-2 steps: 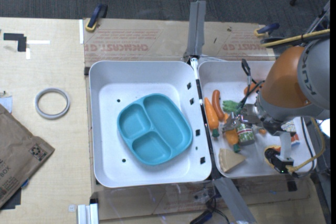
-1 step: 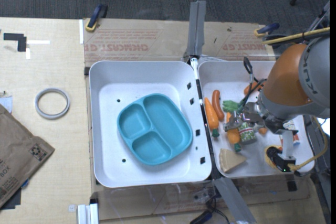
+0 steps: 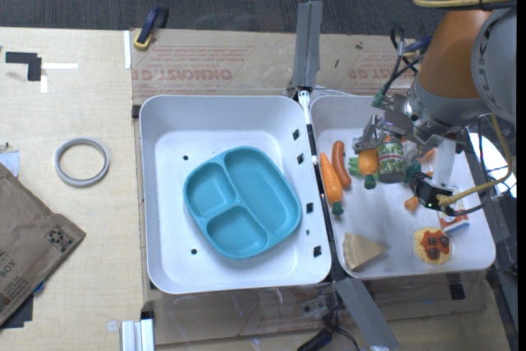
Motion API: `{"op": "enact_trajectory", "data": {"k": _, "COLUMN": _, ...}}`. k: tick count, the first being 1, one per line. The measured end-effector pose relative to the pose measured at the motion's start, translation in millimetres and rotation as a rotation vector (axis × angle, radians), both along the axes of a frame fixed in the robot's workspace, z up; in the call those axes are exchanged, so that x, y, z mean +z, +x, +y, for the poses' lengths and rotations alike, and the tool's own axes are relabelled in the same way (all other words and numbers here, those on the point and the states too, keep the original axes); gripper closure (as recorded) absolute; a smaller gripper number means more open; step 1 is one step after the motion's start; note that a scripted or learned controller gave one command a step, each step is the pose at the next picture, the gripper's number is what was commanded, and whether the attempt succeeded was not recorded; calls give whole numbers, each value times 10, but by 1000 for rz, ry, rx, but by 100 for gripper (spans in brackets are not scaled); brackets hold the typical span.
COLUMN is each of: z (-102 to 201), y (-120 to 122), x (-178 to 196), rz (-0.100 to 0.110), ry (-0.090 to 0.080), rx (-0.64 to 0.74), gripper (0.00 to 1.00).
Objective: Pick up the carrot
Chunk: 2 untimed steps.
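The carrot (image 3: 330, 180) lies at the left side of the right bin (image 3: 394, 255), close to its left wall, with a sausage (image 3: 339, 163) just beside it; the gripper (image 3: 394, 145) hangs over the middle of that bin above a cluster of toy food (image 3: 386, 163), apart from the carrot; whether it is open or closed cannot be told. A wedge of bread (image 3: 362, 250) and a small pizza (image 3: 432, 246) lie near the front; the left bin (image 3: 164, 259) holds a blue 3-compartment plate (image 3: 241, 202).
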<state>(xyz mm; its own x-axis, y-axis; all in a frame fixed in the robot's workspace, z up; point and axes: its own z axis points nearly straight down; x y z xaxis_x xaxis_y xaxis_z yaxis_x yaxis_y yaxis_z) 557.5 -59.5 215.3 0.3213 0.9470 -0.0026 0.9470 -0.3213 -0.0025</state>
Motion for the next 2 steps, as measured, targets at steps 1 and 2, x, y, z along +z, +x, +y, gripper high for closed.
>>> {"op": "enact_trajectory", "data": {"k": 1, "z": 537, "y": -242, "x": 124, "rz": 2, "ry": 1, "rx": 142, "gripper": 100}}
{"op": "enact_trajectory", "data": {"k": 2, "z": 1149, "y": -628, "x": -254, "rz": 3, "ry": 2, "rx": 380, "gripper": 100}}
